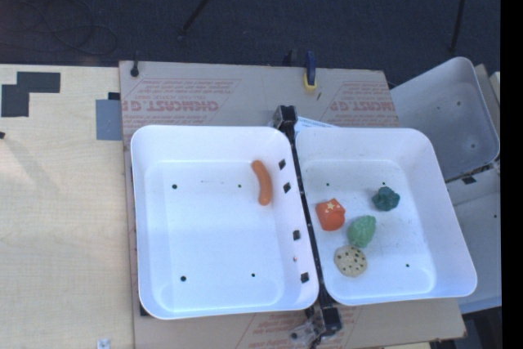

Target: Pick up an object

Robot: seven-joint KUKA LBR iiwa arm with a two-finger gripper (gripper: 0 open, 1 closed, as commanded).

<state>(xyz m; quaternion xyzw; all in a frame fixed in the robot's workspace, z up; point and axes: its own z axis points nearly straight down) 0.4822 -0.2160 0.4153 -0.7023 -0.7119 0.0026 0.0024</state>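
An orange sausage-shaped toy point(262, 181) lies in the left bin point(163, 145), near its upper right corner. In the right bin point(445, 257) a red-orange block point(330, 214) sits close to the divider. Beside it rests a light green lumpy toy point(360, 230). A dark green toy point(386, 198) lies further right and a little higher. A tan, dotted, cookie-like piece point(350, 261) sits at the front of that group.
Both bins rest on a cardboard sheet point(204, 98) over a light wooden bench point(57, 217). Black clips point(285, 117) join the bins along the divider. A grey metal plate point(458, 114) stands at the right. Cables run across the dark floor behind.
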